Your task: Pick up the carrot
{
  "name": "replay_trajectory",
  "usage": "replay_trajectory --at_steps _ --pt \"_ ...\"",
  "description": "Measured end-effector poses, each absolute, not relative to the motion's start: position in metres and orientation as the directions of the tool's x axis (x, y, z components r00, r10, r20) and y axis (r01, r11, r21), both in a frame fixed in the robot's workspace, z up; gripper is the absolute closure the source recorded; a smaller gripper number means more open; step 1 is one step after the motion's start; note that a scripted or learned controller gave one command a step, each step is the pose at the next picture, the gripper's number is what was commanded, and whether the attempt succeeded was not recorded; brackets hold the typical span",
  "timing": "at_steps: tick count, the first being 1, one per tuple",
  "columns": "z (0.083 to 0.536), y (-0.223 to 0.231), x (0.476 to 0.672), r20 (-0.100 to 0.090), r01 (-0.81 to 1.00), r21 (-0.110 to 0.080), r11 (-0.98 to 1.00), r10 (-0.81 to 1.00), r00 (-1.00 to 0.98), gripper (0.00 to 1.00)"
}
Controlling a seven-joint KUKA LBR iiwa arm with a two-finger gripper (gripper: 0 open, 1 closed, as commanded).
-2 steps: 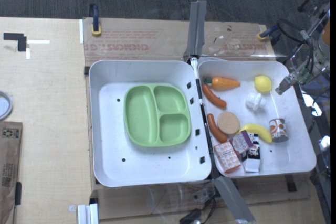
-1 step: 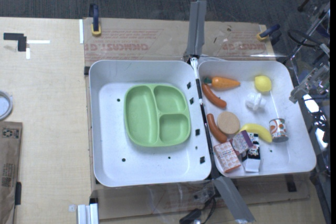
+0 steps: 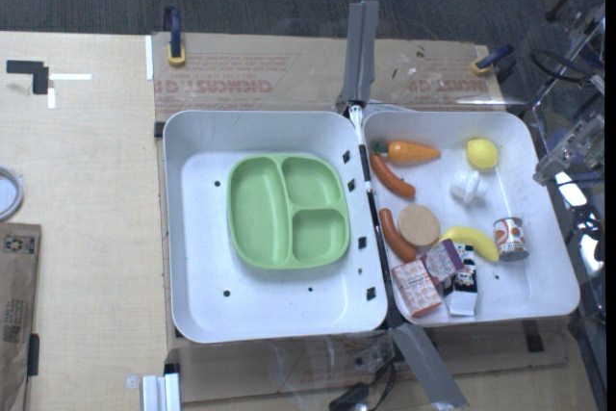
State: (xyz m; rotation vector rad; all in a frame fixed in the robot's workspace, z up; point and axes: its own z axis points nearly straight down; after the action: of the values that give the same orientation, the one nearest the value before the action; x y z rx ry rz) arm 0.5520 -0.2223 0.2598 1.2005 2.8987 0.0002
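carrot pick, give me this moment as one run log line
target: carrot | location: right bin, far-left corner, lying beside a sausage | grasp: not yet | left bin: green divided plate

Metallic, silvery robot hardware (image 3: pixel 570 144) with dark cables alongside.

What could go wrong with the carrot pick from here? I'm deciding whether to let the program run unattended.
1. The carrot lies near the right bin's back-left corner, close to the wall and divider, so the end effector may strike the rim.
2. A sausage lies right beside the carrot and looks similar in colour; it could be nudged or grabbed instead.
3. The carrot is tapered and rounded, so it may slip or roll from a pinch.
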Motion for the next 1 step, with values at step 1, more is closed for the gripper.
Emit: replay_trajectory --at_steps 1 --pt "0.2172 -0.2213 0.6502 -0.003 0.784 0.002 0.620 0.784 -0.620 1.00"
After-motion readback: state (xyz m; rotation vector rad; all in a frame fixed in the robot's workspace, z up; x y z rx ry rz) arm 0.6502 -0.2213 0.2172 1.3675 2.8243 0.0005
